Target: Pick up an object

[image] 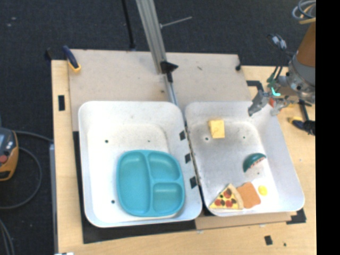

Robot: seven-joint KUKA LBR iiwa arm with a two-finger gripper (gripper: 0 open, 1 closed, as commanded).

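**Over the bin's corner, nothing in my grip**

My gripper [261, 101] hangs at the upper right of the frame, above the right bin's [287, 147] far corner, fingers slightly apart around nothing. The pizza slice [227, 198] lies at lower centre-right, long axis roughly level, tip pointing left. Beside it sits an orange block [248, 195]. A yellow cube [216, 128] rests higher up.

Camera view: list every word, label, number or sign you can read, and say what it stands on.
No readable text.
The post ends in a black-and-white checker patch, a pattern without letters.
The blue tray, yellow block, pizza slice and both bins are unmarked.
The gripper and the wrist above it show no label clear enough to read.
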